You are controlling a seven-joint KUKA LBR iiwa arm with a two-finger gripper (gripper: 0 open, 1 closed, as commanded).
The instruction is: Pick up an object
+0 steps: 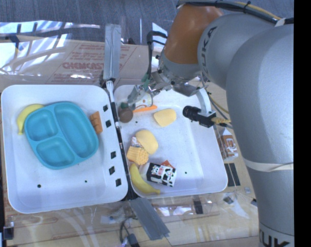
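My gripper [135, 96] hangs over the far left corner of the right bin [207, 153], below the orange wrist band. Just under its tip lie a small brown ball [125, 115] and a thin orange carrot [145, 108]; I cannot tell whether it touches either. Further out in this bin are a pale yellow wedge [165, 117], a yellow lemon-like piece [147, 140], a waffle-patterned piece [137, 155], a banana [140, 181] and a black-and-white carton [161, 174].
The left bin [21, 189] holds a blue divided plate [60, 134], a yellow curved piece [26, 115] at its left and a small orange block [96, 122] by the divider. The big grey arm covers the right side.
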